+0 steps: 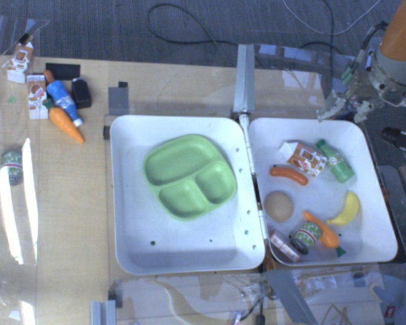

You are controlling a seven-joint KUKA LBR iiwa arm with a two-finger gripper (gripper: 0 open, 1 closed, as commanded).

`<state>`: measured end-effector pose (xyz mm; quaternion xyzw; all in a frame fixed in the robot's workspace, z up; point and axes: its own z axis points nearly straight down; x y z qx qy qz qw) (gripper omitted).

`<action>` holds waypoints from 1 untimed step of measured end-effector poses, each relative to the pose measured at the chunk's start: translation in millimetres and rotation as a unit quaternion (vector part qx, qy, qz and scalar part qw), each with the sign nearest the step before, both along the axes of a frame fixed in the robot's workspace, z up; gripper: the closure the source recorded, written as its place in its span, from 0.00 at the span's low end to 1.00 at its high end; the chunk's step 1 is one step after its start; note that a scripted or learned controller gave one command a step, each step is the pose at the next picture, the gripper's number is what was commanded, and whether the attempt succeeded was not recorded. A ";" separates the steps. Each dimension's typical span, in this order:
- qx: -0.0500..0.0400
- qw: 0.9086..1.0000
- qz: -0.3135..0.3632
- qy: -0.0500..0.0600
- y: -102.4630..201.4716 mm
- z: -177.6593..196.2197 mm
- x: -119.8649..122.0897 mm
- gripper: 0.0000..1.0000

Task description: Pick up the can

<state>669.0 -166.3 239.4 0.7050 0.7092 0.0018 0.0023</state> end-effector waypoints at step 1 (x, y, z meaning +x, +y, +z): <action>0.001 0.988 -0.153 0.002 38.2 -88.5 -83.9 0.00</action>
